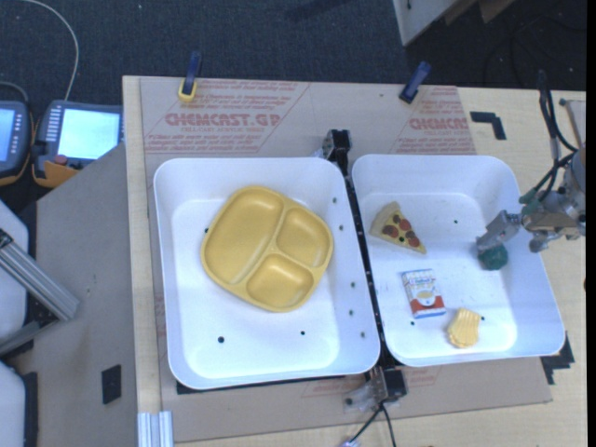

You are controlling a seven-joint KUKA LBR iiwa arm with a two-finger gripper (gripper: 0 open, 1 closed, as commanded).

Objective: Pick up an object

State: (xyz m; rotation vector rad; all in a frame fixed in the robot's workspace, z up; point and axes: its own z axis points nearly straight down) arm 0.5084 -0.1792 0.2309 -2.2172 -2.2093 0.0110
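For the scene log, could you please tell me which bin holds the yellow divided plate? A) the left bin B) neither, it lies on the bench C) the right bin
A: the yellow divided plate lies inside the left bin, while the right bin holds the pizza slice.

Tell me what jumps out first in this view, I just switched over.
The yellow divided plate dominates the left bin. In the right bin lie a toy pizza slice, a small fries carton and a yellow chip. The gripper hangs at that bin's right side beside a small green object.
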